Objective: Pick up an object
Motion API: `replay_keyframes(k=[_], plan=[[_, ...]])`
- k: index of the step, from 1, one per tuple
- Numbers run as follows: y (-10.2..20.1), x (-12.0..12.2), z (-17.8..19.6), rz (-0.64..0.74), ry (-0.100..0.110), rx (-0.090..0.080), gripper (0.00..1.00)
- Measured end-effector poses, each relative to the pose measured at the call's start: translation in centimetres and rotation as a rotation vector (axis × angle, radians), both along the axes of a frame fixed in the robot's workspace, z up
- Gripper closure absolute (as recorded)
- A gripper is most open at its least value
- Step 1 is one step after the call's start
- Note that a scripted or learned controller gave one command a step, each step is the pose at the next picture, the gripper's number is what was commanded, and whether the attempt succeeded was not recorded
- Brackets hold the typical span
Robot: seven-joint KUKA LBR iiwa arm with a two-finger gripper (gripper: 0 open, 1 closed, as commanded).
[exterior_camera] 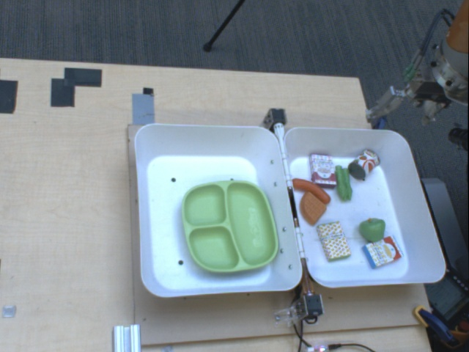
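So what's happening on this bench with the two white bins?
A robot arm is set to pick something up, but it sits at the upper right, outside the bins, and holds nothing. The right bin has small toy foods: a carrot, a green pepper, little boxes. The left bin has a green divided plate.

Table [66,196]: light wood-look surface, smooth, matt. Left bin [157,152] and right bin [410,189]: white plastic, smooth, with a slight sheen on the walls. Divided plate [231,226]: pale green plastic, smooth, semi-gloss. Small cartons [322,169], [333,240], [382,252]: printed paper or card. Orange pieces [313,200] and green pieces [372,229]: smooth, plastic-looking toy food. Tool [421,94]: grey metal parts with a dull finish. Floor [146,13]: dark grey, ribbed carpet texture, matt.
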State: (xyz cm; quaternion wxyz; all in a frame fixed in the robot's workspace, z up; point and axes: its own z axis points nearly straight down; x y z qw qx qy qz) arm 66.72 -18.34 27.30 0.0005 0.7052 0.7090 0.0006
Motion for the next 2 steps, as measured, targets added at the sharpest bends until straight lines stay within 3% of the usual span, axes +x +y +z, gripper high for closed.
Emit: replay_keyframes(k=[1,2], plan=[[-1.2,0.1,-17.4,0.001,0.009,0.009,0.00],[-0.4,-7.1,-19.0,-0.002,0.002,0.002,0.00]])
